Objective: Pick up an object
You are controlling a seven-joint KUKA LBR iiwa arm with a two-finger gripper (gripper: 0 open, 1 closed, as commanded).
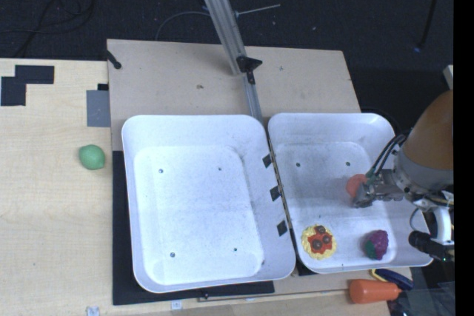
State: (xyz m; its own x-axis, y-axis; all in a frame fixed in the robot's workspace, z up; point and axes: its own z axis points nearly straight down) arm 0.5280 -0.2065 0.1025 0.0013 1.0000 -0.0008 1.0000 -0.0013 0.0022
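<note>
An orange object (356,183) lies in the right bin (326,131), touching my gripper (364,196). Whether my claw is released or clenched cannot be told. Nearby in that bin: a yellow-and-red toy (319,241) and a purple toy (376,243). The left bin (141,131) adjoins.

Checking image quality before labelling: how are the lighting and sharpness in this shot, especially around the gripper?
Camera view: even, soft light, no harsh glare on the white bins; faint shadows only. The whole frame is slightly soft; the gripper is blurry and dark, so the orange object beside it is hard to resolve.
</note>
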